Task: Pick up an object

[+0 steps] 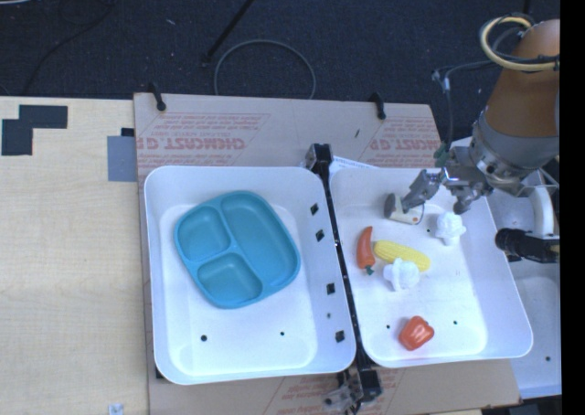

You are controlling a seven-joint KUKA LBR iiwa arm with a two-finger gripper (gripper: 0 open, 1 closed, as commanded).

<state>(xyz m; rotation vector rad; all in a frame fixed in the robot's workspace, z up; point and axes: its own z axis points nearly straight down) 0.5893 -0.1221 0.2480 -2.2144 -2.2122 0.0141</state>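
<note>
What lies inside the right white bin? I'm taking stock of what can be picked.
Right white bin: orange carrot, yellow corn cob, red pepper, two white pieces. The gripper covers part of a small block.

This looks like a robotics lab. A pale wooden counter (64, 249) carries a flat sheet of printed brown cardboard (274, 130), and on it two shallow white plastic bins (174, 331) sit side by side, clipped together along their shared edge. Loose black cables (265, 61) lie looped on dark carpet beyond. A grey industrial arm with an orange band (530, 66) reaches in from the right.
</note>
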